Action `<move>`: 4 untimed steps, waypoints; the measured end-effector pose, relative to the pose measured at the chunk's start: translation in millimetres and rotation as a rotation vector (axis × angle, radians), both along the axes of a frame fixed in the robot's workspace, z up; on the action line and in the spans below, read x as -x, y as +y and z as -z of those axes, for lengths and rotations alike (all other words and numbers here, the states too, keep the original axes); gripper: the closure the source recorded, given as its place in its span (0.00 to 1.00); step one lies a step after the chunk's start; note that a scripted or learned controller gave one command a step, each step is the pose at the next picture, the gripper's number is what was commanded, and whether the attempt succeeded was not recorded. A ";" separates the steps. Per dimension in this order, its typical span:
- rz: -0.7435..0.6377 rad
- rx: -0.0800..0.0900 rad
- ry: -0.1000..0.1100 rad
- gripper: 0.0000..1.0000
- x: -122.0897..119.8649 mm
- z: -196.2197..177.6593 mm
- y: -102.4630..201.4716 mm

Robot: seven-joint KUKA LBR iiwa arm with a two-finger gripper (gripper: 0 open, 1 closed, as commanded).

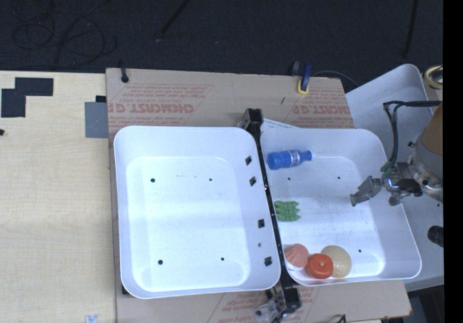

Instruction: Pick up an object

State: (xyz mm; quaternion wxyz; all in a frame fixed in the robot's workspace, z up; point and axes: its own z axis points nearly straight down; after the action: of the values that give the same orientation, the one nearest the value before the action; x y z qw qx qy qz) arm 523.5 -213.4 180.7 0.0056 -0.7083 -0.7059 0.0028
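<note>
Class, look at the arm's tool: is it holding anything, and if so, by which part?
Nothing is held. The tool hangs over bare floor of the right bin, apart from the blue bottle and the green object.

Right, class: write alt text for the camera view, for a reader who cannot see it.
A grey robot arm's pincer hovers over the right white bin, which holds a blue bottle, a green object and a red, a pink and a cream piece clustered at its near-left corner. The left white bin sits beside it on a cardboard sheet.
</note>
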 end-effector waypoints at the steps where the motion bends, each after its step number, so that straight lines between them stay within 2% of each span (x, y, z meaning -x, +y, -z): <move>1: -0.002 0.003 -0.008 1.00 -3.8 -14.2 -1.1; 2: -0.009 0.010 -0.029 1.00 -59.5 -157.0 13.4; 3: -0.005 0.005 -0.014 1.00 -65.2 -179.1 0.0; 4: -0.006 0.006 -0.016 1.00 -57.4 -227.9 -0.6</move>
State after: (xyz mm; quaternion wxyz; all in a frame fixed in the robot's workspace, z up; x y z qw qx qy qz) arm 580.9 -213.9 408.7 -0.0019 -0.7063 -0.7079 -0.0008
